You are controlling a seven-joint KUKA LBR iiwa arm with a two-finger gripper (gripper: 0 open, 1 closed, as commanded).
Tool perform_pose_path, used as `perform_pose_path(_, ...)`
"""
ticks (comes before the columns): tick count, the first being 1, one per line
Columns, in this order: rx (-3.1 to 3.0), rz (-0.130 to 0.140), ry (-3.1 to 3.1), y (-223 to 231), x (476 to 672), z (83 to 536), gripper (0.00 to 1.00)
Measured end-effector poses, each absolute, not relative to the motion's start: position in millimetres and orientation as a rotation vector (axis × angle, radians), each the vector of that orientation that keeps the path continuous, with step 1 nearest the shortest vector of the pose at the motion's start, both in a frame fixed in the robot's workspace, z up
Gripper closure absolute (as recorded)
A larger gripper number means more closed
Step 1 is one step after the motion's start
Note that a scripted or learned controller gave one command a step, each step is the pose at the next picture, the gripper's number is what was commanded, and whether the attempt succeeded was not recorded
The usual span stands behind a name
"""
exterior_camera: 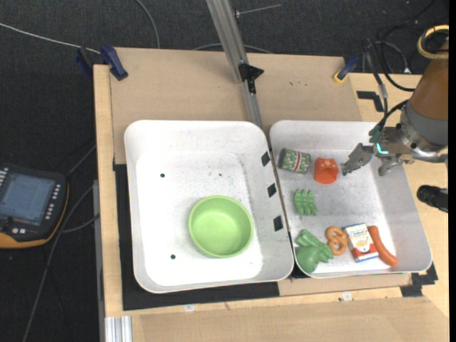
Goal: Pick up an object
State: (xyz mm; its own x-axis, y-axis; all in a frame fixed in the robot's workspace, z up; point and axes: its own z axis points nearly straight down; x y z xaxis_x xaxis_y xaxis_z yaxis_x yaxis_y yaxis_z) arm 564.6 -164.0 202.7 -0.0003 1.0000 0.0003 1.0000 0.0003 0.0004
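The arm [427, 112] comes in from the right, and its hand [372, 159] hangs over the upper right part of the right bin [417, 223]. The two dark fingers [354, 161] are spread apart with nothing between them, so the hand is open and holds nothing.

In the right bin, a red cup [325, 170] lies just left of the nearer finger, close to it but apart as far as this angle shows. A can [294, 160] with a green and red label lies on its side beside the cup, near the bin's upper left corner. Below it sits a small green block [306, 202] with ridges. Along the bin's lower edge lie a green leafy toy [310, 249], a pretzel [335, 239], a small carton [360, 242] and an orange carrot [382, 248], all packed close together; the carrot touches the carton's right side.

The left bin [153, 152] holds a green bowl [221, 225], upright, in its lower right part. Both bins rest side by side on the counter [178, 84].
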Motion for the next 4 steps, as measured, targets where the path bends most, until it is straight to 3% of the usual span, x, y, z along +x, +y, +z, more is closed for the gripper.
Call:
perform_pose_path(1,2.221,0.001,2.222,-164.0,564.6,202.6,0.00)
perform_pose_path(3,2.224,-0.003,2.224,-169.0,567.0,93.2,0.00)
perform_pose_path(4,2.220,0.002,2.221,-169.2,568.8,106.4,1.00)
